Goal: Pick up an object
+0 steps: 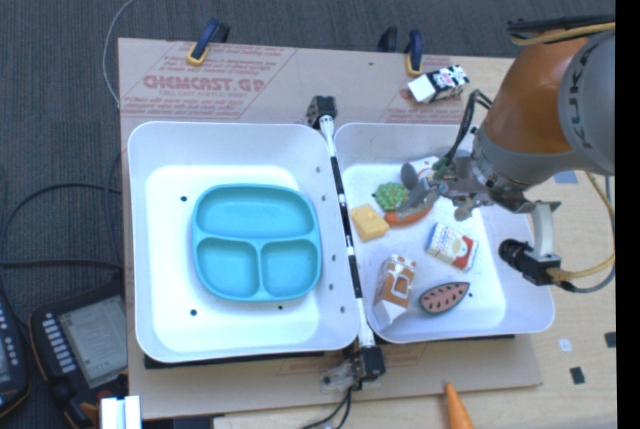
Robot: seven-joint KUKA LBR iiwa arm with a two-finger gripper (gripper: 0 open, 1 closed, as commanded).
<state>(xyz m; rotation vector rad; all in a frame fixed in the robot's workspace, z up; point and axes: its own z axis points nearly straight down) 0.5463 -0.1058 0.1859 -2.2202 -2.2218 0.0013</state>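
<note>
My gripper [436,187] hangs low over the upper middle of the right bin [520,317]. It is right above the right end of an orange and red toy vegetable [408,212]. A green leafy toy [389,193] lies just left of the gripper. Lower in the same bin lie a yellow cheese wedge [368,222], a small red and white carton [450,246], a white and brown box [395,281] and a watermelon slice [443,297]. Nothing is seen lifted off the bin floor.
The left bin [160,157] holds a blue divided tray [257,242]. A black rail [340,207] runs between the bins. A small black and white toy [438,84] lies on the board behind the right bin. The arm's body [545,122] covers the right bin's far right corner.
</note>
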